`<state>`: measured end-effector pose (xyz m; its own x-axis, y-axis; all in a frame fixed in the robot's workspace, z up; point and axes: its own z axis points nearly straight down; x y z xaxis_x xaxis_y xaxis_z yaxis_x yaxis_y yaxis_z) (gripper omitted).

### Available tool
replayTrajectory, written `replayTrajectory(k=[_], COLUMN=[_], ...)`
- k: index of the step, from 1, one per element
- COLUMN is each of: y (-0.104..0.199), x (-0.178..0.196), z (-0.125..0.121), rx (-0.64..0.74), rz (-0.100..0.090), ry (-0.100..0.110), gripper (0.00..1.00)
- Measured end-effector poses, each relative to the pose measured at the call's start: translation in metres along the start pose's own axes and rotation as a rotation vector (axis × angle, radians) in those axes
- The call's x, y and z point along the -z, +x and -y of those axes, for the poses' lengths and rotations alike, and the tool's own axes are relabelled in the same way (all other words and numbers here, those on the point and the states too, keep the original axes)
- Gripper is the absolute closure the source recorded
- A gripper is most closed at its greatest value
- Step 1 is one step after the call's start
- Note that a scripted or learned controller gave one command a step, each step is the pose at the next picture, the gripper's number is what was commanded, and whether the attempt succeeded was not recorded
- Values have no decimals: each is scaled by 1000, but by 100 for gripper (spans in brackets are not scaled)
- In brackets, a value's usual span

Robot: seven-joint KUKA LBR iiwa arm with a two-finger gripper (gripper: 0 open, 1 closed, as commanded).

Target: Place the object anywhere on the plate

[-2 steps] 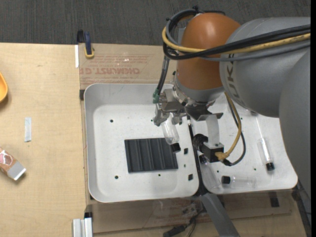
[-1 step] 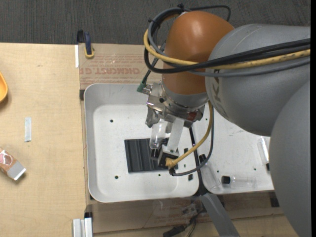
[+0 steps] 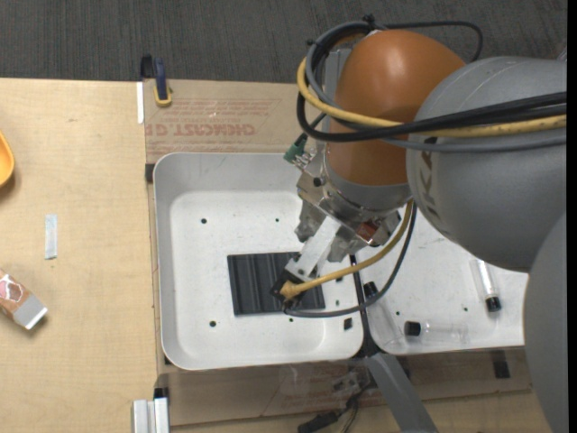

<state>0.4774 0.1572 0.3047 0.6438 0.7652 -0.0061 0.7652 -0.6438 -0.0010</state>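
- You've got dark grey ribbed carpet floor (image 3: 180, 16) running right across the far side, beyond the bench.
- Pale wooden bench top (image 3: 72, 152) on your left, with a smooth, light grain.
- A brown cardboard sheet (image 3: 216, 120) lies on it, far middle, with red lettering printed across it.
- A blue clamp (image 3: 160, 84) sits at the cardboard's far left corner.
- The light is soft and even, the shadows faint.

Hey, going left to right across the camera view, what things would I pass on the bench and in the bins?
Wrapped packet on the bench → blue clamp → black ribbed plate in the left bin → small black piece in the right bin → pale tube with a black end.
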Motion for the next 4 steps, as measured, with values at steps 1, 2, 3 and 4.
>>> replayTrajectory(k=[1, 2, 3, 4], y=[26, 51, 27, 0], x=[-4, -76, -208, -209], z=[-20, -82, -97, -67], rx=[46, 218, 308, -127], rz=[1, 0, -1, -16], ry=[0, 1, 2, -2], gripper=[100, 100, 100, 100])
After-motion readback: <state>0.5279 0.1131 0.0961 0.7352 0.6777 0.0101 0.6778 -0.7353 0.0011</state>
